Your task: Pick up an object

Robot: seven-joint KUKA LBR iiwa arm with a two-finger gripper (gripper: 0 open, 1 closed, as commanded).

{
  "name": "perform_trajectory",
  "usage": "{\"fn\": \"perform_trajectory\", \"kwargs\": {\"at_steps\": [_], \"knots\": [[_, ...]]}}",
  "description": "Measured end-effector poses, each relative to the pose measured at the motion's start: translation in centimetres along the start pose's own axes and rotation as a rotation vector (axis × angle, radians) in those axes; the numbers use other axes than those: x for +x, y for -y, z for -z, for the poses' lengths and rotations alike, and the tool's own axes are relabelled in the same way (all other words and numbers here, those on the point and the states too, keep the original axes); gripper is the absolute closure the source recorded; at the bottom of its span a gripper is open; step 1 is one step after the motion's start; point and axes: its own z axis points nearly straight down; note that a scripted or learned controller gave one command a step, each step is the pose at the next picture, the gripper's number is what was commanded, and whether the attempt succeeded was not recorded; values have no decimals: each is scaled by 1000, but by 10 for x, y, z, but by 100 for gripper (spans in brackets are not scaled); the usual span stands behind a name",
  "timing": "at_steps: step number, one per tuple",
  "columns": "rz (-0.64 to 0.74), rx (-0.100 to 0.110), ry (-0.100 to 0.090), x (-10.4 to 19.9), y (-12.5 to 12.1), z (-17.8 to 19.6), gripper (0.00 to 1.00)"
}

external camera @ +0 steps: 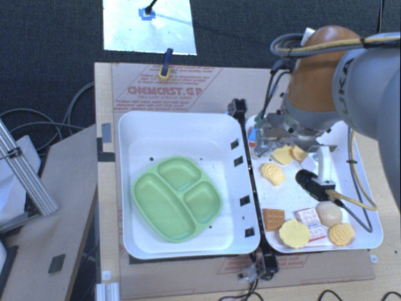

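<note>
Where right bin [366, 227] lies, arm [351, 74] bends low, wrist down.

Grey jointed arm [369, 86] with orange wrist band [319, 74], reaching in from the right. Bent steeply downward. Metal two-finger gripper [270, 137] low, pointing down.

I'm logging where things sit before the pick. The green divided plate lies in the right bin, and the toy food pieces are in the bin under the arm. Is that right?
Not quite. The camera view shows the green divided plate in the left bin, not the right one. The rest holds: the toy food pieces lie in the right bin, under the arm.
</note>
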Motion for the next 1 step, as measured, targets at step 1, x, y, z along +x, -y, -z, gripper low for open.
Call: {"fn": "perform_trajectory", "kwargs": {"at_steps": [1], "knots": [[-4, 3, 2, 1, 8, -11, 100]]}}
